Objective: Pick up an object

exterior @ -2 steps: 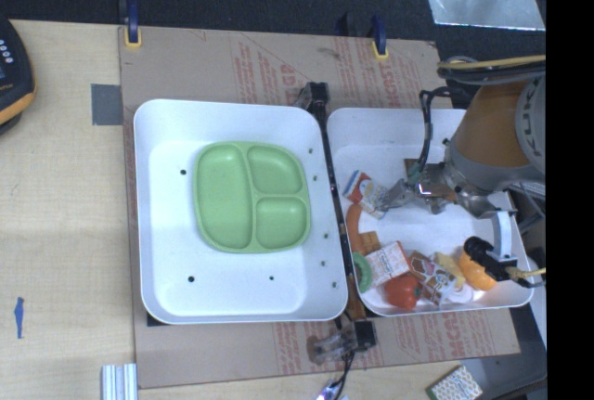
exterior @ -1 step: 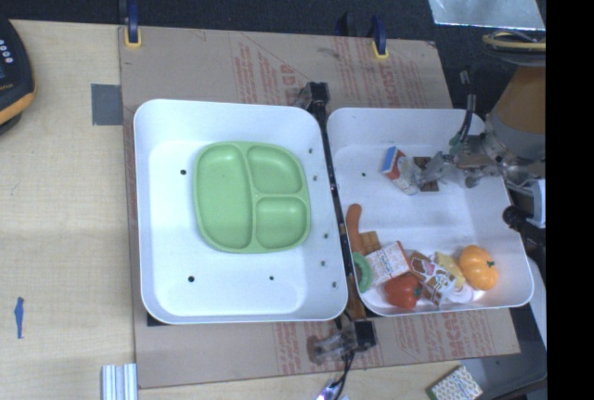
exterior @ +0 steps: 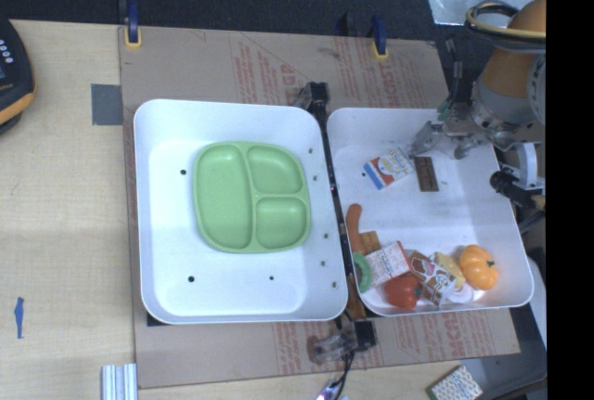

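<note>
My gripper (exterior: 445, 144) hangs over the far part of the right bin (exterior: 492, 203), its fingers spread open with nothing between them. Just in front of it and to its left lie a small white, red and blue packet (exterior: 388, 168) and a dark brown bar (exterior: 426, 174). Along the bin's near edge sits a cluster: an orange fruit (exterior: 476, 266), a red tomato (exterior: 401, 293), a yellow banana-like piece (exterior: 449, 268), a red-and-white packet (exterior: 390, 261) and a green ring (exterior: 361, 274). A brown-handled tool (exterior: 355, 226) lies by the left wall.
The left bin (exterior: 167, 277) holds a green divided plate (exterior: 251, 196). Black clips (exterior: 316, 95) join the bins at the far and near ends. The grey arm with its orange band (exterior: 515, 36) stands at the far right. A dark device (exterior: 11, 73) rests at the bench's left edge.
</note>
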